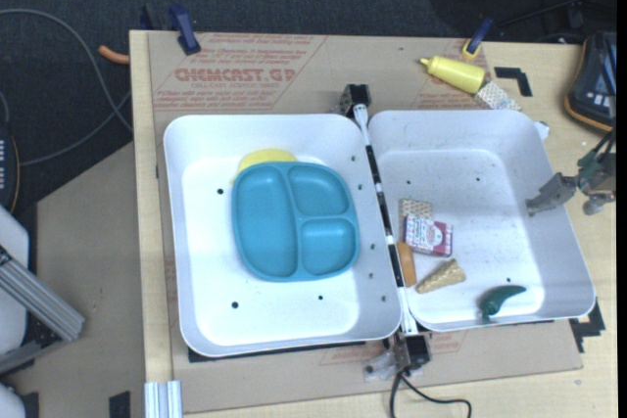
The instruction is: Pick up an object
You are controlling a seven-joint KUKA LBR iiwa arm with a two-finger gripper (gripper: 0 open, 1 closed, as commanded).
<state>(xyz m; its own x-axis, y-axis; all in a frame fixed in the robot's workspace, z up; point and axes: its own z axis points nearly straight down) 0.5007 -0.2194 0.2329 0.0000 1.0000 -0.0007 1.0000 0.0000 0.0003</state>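
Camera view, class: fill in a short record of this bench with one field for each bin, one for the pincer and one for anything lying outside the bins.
left bin: blue divided plate, yellow thing peeking from behind its far edge
right bin: small patterned packet, waffle cone, green item, orange stick by the near-left wall
pincer: at the right bin's right rim, nothing seen between its fingers
outside bins: yellow bottle on the board behind the right bin
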